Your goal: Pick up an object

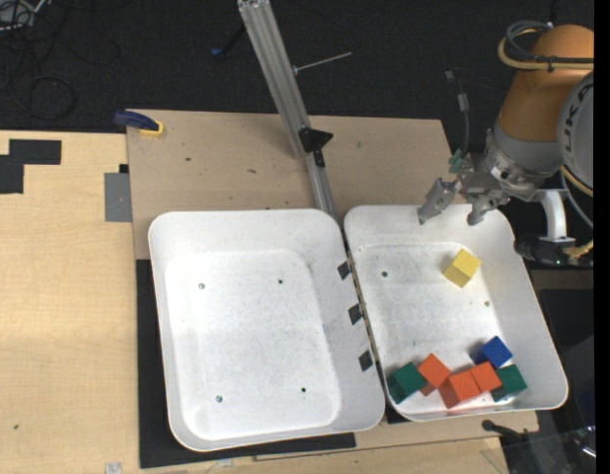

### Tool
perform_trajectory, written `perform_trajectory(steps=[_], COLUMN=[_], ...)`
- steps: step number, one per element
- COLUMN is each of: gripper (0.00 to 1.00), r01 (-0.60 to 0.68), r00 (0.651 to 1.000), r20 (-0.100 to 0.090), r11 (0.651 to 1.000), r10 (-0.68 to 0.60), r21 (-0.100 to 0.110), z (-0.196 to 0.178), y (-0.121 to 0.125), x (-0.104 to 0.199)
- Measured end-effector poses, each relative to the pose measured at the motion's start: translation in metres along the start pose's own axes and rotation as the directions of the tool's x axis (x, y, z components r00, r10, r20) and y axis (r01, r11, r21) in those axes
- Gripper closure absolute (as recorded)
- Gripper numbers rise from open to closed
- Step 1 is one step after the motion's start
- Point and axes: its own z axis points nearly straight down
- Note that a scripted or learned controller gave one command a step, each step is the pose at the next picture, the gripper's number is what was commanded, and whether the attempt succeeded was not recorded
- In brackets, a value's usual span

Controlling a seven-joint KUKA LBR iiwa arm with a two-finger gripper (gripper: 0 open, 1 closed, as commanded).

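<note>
From the overhead camera view you are seeing the gripper (457,205) hanging over the far edge of the right bin (527,304), its fingers spread apart and grasping nothing. The yellow cube (462,267) is sitting alone in that bin, just nearer than the gripper. The other blocks (460,377) are crowding its near corner.

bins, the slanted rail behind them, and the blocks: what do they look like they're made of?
Right bin: probably moulded plastic, white, faintly speckled matte, with rounded corners and a soft lip. The left bin looks the same.
Slanted rail: likely extruded aluminium, silver with lengthwise grooves.
Blocks, such as the yellow block: flat opaque colour, crisp edges; painted wood or plastic, can't tell which.
</note>
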Motion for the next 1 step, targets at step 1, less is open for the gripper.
perform_trajectory(steps=[1], gripper=[0.0], r01=[-0.003], r00=[1.0], r20=[-0.001], r11=[1.0], r10=[0.003], r21=[0.0], z=[0.0568], y=[-0.0065], x=[0.0086])
